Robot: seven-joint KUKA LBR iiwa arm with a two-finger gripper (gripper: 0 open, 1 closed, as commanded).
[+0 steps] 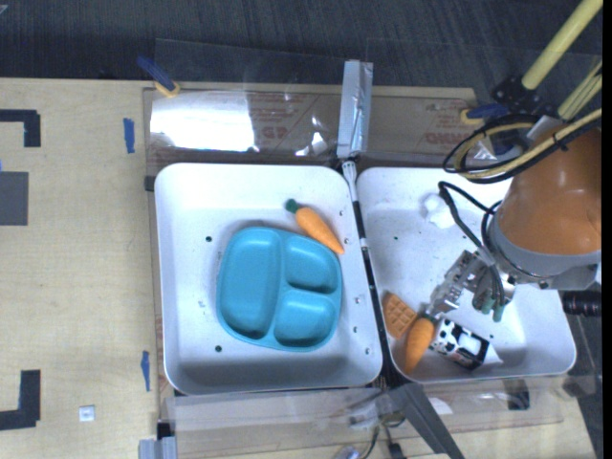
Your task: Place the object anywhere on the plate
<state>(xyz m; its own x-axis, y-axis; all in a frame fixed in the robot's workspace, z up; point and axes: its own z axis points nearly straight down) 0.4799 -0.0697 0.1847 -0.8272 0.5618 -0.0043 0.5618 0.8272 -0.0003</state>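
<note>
Plate (279,290) sits in the left bin; your hand (457,299) hovers over the right bin's toys. Whether it's parted or closed, I cannot tell, so confirm a grip before you carry across.

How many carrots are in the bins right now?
1: the carrot lies in the left bin, at the blue plate's upper right rim. The gripper may hide others in the right bin.

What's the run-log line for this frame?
gripper: right bin, over black-and-white toy | blue three-compartment plastic plate: left bin | orange toy carrot: beside plate
</note>
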